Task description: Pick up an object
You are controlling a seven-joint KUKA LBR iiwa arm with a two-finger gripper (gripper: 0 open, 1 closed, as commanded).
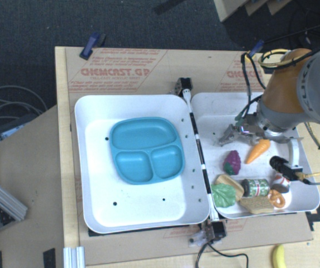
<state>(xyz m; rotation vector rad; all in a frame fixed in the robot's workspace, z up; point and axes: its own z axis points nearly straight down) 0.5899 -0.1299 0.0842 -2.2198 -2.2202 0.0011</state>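
Pick not yet achieved, by the look of it; nothing seen lifted. Metal two-finger gripper (230,134) sits low in right-hand shallow white plastic bin (215,106), its tips spread and released, nothing between them. Landmark: small purple plastic grape-like toy (232,161); gripper just above-left of it; orange plastic carrot (258,150) just to its right; green leafy toy (223,195) and small printed can (254,187) below it. Remaining: choose item, close, raise clear. Blue three-compartment plastic tray (147,149) lies well left, in neighbouring bin.
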